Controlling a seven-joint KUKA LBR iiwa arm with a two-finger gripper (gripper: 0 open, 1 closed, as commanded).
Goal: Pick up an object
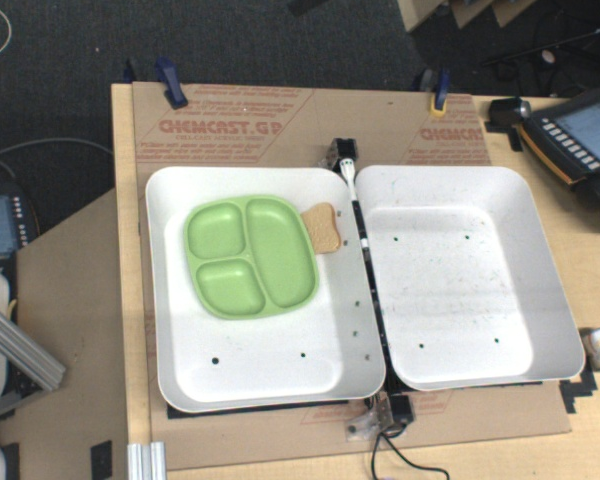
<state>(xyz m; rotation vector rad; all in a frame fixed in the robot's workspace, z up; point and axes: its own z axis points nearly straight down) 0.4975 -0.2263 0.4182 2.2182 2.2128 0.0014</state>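
Note:
A light green divided plate with three compartments lies in the left white bin, toward its back. A small tan piece like a slice of toast rests against the plate's right edge, near the bin's right wall.
The right white bin sits beside the left one on a brown board. Blue clamps hold the board's back edge. A tablet-like device lies at the far right, and cables trail at the front.

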